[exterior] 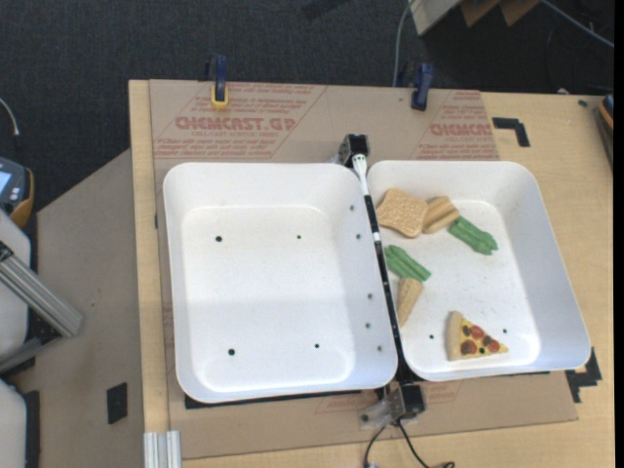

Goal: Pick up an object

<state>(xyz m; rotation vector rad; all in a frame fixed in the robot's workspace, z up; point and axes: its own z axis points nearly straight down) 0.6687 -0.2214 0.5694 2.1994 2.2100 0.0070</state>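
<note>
Two white bins side by side, left bin [263, 281], right bin [526, 261] holding toast [401, 212], two green pods [474, 234] [406, 262], pizza slice [472, 338], gripper state cannot be told

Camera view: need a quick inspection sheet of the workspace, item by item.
Surface: brown board with red print, bearing two shallow white bins side by side, left bin and right bin.
Job's things: all in the right bin: bread slice touching a tan piece; green piece beside them; second green piece near the divider, above another tan piece; pizza slice near the front rim.
Clutter: nothing seen.
Grippers: nothing seen.
Cables: one cable trailing off the front edge; another at the back by the blue clamp.
Surroundings: dark floor, second blue clamp, metal rail at left.
</note>
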